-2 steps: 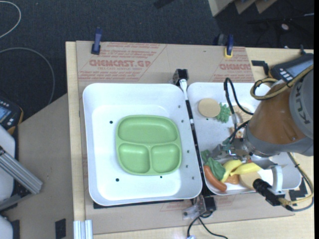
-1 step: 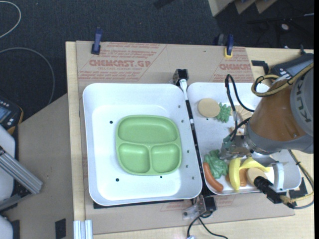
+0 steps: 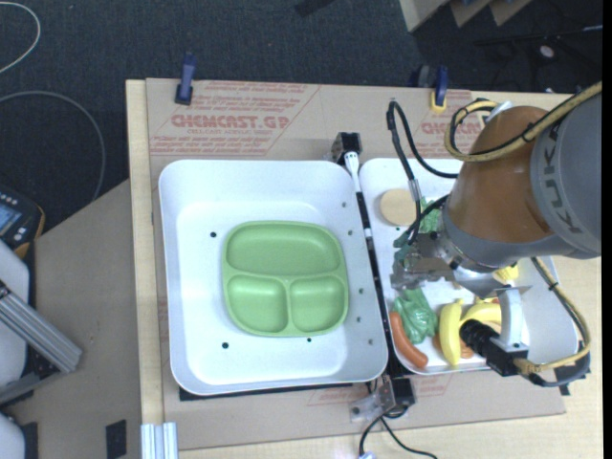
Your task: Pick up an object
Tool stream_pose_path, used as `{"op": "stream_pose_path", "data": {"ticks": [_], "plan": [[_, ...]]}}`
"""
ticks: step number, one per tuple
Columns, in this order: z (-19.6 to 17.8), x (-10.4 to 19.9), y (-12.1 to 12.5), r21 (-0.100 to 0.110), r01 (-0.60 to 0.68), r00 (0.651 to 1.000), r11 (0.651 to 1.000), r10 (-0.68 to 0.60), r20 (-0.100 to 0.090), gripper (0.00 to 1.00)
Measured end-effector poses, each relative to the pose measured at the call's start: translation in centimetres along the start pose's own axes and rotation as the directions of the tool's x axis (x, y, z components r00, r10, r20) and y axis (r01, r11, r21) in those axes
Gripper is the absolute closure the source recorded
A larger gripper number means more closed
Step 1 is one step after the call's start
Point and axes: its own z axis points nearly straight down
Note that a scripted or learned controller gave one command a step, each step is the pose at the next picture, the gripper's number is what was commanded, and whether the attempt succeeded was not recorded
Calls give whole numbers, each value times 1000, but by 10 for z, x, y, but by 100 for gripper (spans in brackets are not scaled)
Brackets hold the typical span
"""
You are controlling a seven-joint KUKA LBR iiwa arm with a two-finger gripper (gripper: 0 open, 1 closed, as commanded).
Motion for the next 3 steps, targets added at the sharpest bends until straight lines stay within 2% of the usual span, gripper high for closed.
{"op": "stream_pose_path", "data": {"ticks": [1,2,3], "plan": [[-71,33,1,0,-4,1000,1000,4,1,100],[-5,0,-2,15,-13,1000,1000,13,1,100],[-210,71,3,-12,1,1000,1000,-1,-3,100]]}}
